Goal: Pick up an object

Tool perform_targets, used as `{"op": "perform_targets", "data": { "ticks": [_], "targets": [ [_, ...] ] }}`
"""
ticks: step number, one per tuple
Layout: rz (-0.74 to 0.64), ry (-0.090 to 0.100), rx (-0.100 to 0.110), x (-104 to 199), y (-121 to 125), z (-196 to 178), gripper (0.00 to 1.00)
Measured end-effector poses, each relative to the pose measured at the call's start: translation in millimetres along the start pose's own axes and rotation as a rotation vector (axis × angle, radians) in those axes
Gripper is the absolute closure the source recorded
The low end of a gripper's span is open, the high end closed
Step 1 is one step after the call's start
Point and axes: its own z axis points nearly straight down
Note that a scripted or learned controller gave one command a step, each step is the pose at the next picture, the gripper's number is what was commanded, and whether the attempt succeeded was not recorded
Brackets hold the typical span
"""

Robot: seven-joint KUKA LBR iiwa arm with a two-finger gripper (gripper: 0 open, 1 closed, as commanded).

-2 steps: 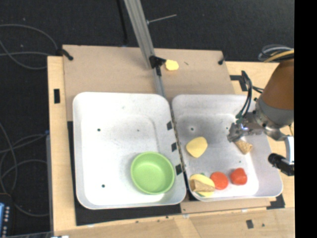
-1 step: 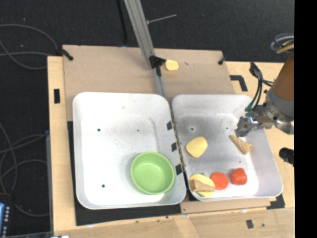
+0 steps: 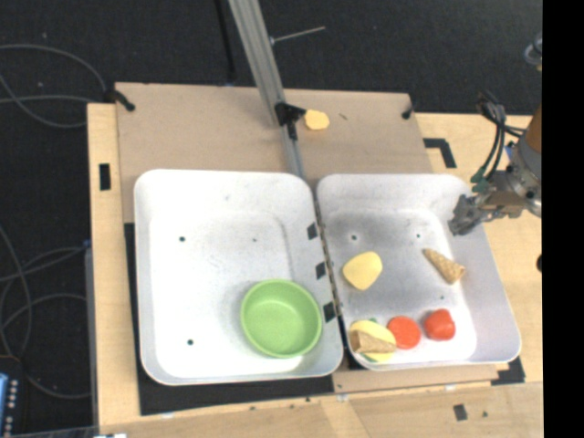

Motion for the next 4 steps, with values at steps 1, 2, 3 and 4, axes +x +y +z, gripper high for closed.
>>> {"op": "perform_targets", "data": {
  "ticks": [1, 2, 3, 4],
  "targets": [
    [-0.002, 0.002, 0.008, 45, 16, 14, 1.00],
    [-0.003, 0.004, 0.008, 97, 23, 12, 1.00],
    [-0.002, 0.002, 0.007, 143, 47, 22, 1.00],
    [-0.001, 0.002, 0.007, 183, 58, 28, 1.00]
  ]
}}
